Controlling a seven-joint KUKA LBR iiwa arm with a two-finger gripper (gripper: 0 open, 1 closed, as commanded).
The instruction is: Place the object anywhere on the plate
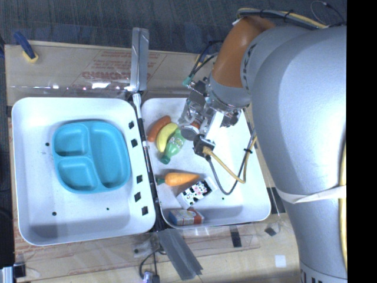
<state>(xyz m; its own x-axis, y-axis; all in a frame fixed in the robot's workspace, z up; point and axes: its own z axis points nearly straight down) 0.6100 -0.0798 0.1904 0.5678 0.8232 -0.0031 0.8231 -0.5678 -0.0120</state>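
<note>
The blue plate (91,155), with 3 compartments, lies in the left bin (26,175) and nothing rests on it; the things to be moved all lie in the right bin (250,202), so the task is not yet done; the gripper (191,131) hangs over the far part of the right bin, just beside a tight cluster of a yellow banana (165,135), a green bottle (172,149) and an orange piece (156,128) at the left wall; I cannot tell from this view if the gripper is apart or together, and I see nothing clearly held by it; a carrot (181,179) lies nearer, apart from the cluster, with a black and white card (195,193) and a small box (185,216) near the near wall; the main risk, as I judge, is the crowding: the 3 clustered things touch, so a descent may catch 2 of them or push 1 aside; the round shapes may slip out; the divider (143,158) between the bins stands very close, and a low transfer to the left could knock the object against it; the yellow cable (227,173) that hangs under the wrist could also drag on the carrot.
</note>
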